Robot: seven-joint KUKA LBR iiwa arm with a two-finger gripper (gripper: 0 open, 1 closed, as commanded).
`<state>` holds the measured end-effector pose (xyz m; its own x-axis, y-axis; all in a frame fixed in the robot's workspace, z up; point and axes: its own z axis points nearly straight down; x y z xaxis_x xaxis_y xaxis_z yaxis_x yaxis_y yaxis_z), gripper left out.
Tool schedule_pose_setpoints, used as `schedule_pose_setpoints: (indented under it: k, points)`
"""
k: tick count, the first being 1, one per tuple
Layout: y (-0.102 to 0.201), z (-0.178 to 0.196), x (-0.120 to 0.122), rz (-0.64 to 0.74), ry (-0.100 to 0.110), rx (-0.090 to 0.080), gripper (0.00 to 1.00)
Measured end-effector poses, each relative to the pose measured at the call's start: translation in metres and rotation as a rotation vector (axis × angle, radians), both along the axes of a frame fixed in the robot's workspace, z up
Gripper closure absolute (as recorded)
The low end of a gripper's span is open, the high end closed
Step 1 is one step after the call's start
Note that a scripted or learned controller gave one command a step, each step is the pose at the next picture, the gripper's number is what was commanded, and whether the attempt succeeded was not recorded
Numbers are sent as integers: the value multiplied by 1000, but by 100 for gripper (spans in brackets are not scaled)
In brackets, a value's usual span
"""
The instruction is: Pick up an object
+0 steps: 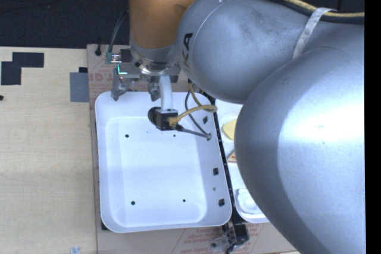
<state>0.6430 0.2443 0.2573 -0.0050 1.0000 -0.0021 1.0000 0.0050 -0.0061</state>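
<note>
The left bin (110, 187) spreads out beneath the gripper (136, 91) and toward the camera. The gripper hangs over that bin's far rim, its two prongs spread with nothing between them. To its right, a pale yellow round thing (228, 127) and, nearer the camera, a white thing (246, 201) peek out from under the arm (286, 98) in the right bin (253, 218).

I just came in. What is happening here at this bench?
A grey robot arm with an orange band reaches in from the right to pick up an object. Its two-finger gripper hangs at the far edge of the left shallow white bin. The arm hides most of the right white bin, where a pale yellow item peeks out.
</note>
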Motion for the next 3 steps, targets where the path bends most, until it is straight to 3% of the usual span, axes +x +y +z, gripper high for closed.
schedule_pose_setpoints:
  k: [1, 3]
  points:
    - [0, 10, 0, 4, 2, 0, 100]
    - [2, 29, -1, 16, 6, -2, 100]
